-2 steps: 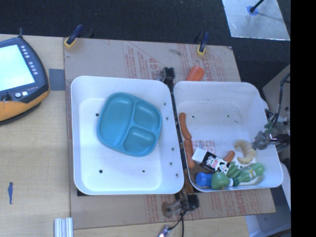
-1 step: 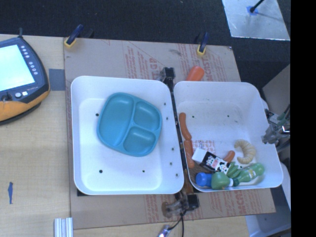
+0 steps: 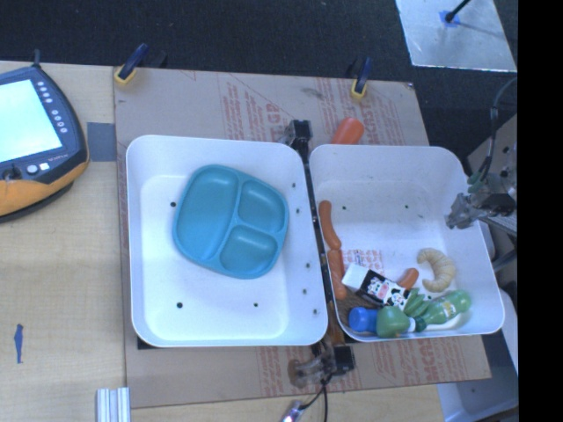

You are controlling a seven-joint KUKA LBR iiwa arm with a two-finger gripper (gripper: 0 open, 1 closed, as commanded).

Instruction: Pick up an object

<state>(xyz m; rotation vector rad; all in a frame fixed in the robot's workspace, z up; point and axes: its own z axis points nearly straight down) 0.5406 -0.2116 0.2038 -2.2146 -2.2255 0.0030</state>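
I can't tell my pincer's (image 3: 464, 211) state; the croissant (image 3: 436, 269) just below looks light, stiff, graspable mid-curve.

Printed markings on the bench, none fully legible.
Red lettering runs in diagonal lines across the brown cardboard sheet (image 3: 264, 95) beneath the two bins, too blurred to read; more red print shows on a card (image 3: 361, 258) lying in the right bin (image 3: 396, 161), equally unreadable. A small black-and-white carton (image 3: 380, 287) just below that card bears a cow-like pattern, without readable text.
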